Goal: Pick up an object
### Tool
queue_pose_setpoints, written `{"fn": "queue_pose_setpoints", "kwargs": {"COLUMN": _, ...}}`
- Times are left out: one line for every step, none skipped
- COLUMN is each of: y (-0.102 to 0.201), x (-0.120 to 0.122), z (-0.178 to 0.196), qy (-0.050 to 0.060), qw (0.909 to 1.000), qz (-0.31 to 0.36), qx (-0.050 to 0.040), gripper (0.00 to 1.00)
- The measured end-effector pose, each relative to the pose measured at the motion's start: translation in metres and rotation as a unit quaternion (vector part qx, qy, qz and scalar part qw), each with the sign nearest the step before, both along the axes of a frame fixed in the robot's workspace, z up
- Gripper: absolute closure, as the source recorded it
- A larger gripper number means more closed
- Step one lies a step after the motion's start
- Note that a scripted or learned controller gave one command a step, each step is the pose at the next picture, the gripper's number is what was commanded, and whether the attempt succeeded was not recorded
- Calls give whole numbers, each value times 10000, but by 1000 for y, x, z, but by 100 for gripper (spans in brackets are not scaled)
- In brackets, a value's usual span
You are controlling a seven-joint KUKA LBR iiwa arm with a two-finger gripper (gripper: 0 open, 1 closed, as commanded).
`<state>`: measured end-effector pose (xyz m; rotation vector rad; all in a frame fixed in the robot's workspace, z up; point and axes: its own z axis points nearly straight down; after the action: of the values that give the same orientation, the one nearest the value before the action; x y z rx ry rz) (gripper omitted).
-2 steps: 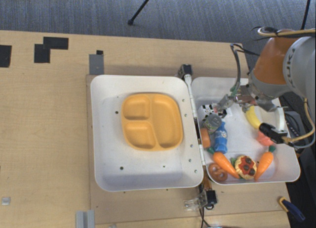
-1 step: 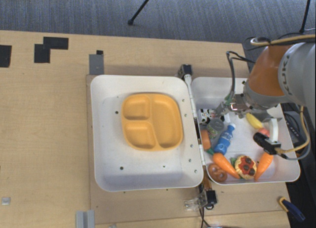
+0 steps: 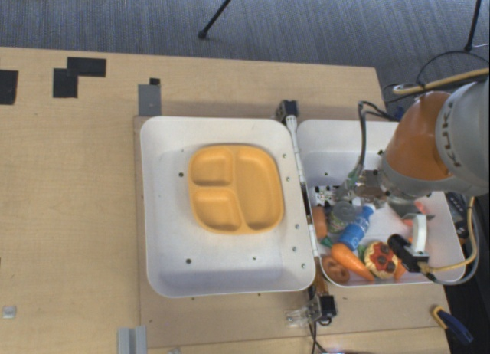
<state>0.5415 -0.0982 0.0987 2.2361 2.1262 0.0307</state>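
Bench [image 3: 69, 214] of pale wood, two shallow white bins side by side on it.

Left white bin [image 3: 164, 268]: holds a yellow three-compartment plastic plate [image 3: 233, 189], lying flat around the bin's middle, slightly toward the far side, touching nothing else.

Right white bin [image 3: 329, 142]: far part bare white, clutter packed into the near half. Grey arm with orange band [image 3: 417, 149] comes in from the right and hangs over this bin, wrist toward its left-centre. Gripper [image 3: 346, 205] sits low over the clutter, just far-left of a blue cylindrical bottle with a white cap [image 3: 354, 231]. How wide it is open cannot be told, and neither can whether it grips anything, because the wrist covers it.

The blue bottle lies tilted near the bin's middle, cap end toward the far right. Orange plastic carrot [image 3: 351, 260] lies slanted just on the near side of the bottle, by the near wall. Round toy with red, yellow and dark patches [image 3: 380, 259] is just right of the carrot, touching it. Small brown-orange piece [image 3: 320, 224] lies against the bin's left wall, left of the bottle. Tan rounded piece [image 3: 332, 270] is half under the carrot in the near-left corner; unclear what it is.

Far-left of the bench: black tape patches [image 3: 79, 75]. Grey metal bracket [image 3: 149, 99] stands at the left bin's far-left corner. Grey carpet [image 3: 115, 0] lies beyond the bench, with a thin black stand leg [image 3: 227, 0] crossing it.
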Motion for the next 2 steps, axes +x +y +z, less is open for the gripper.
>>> {"fn": "queue_pose_setpoints", "kwargs": {"y": -5, "x": -41, "z": -11, "qy": 204, "qw": 9984, "qz": 527, "qx": 90, "gripper": 0}}
{"fn": "queue_pose_setpoints", "kwargs": {"y": -5, "x": -39, "z": -1, "qy": 183, "qw": 9984, "qz": 530, "qx": 81, "gripper": 100}}
